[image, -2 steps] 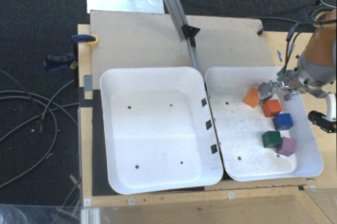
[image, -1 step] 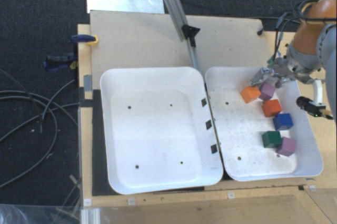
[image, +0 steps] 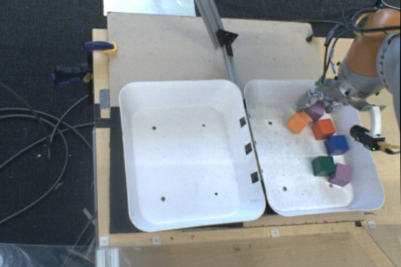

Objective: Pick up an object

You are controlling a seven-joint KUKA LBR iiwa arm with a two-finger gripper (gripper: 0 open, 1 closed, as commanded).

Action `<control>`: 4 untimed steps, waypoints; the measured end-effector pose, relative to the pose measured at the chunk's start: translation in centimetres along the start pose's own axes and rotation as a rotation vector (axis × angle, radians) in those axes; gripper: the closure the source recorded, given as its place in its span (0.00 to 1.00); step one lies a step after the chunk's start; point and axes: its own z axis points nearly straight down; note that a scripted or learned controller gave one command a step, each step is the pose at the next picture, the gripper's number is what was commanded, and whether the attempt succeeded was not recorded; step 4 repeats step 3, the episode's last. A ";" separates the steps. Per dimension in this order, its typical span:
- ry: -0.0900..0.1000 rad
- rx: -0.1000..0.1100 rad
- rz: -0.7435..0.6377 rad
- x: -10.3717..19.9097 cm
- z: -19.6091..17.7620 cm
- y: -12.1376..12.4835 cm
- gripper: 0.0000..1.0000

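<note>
While the tool (image: pixel 311 98) hangs low, its spread impossible to tell, the purple block (image: pixel 316 111) sits just beneath it; probably light, rigid, slick, best pinched across two flat opposite faces.

Blocks clustered in the right bin (image: pixel 276 153), just below the gripper (image: pixel 315 98).

Six blocks lie in the right bin. Nearest the gripper, touching or just under it, is one block (image: pixel 316 111); to its left and slightly nearer the camera sits another (image: pixel 299 122), with a third (image: pixel 323 128) just beside it. Farther toward the camera from the gripper lie three more (image: pixel 336 144) (image: pixel 323 166) (image: pixel 341 174). The left bin (image: pixel 135 134) lies well left of the gripper.
</note>
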 end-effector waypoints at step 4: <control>0.014 0.017 -0.009 16.7 -9.1 4.3 1.00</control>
